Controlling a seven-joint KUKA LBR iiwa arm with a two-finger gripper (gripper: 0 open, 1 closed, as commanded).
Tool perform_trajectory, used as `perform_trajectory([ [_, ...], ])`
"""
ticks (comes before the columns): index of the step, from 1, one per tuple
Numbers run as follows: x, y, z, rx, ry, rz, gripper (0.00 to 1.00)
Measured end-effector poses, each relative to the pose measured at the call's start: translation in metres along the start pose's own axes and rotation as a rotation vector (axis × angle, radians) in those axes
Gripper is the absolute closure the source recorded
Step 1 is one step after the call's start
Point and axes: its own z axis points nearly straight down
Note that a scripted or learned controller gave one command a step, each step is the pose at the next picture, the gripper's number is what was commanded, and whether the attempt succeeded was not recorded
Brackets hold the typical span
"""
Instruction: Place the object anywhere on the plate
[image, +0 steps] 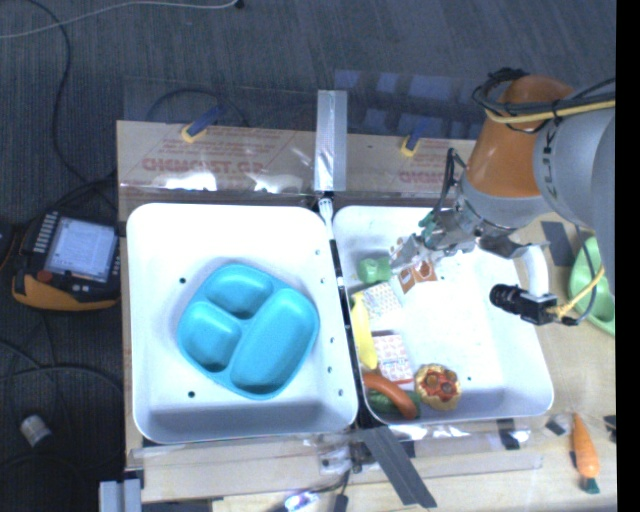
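Apparently fingers (418, 262) above right bin (500, 345).

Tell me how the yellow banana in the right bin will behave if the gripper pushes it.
The banana looks like smooth toy plastic, so probably light and stiff, sliding easily on the bin floor. It lies against the right bin's left wall, so a push that way would likely jam it. Its curved, rounded shape suggests it may pivot or roll rather than travel straight.

- White bins: two, left bin (150, 300), right bin (500, 350).
- Blue plate (248, 328): one, three compartments.
- Right-bin items: green piece (375, 269), two patterned packets (381, 297) (391, 352), banana (361, 335), hot dog (390, 394), pizza (437, 385).
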Motion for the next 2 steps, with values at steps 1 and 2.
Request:
perform_trajectory([
  [1, 0.065, -0.032, 0.002, 0.001, -0.001, -0.189, 1.00],
  [2, 0.136, -0.010, 0.001, 0.001, 0.000, -0.219, 1.00],
])
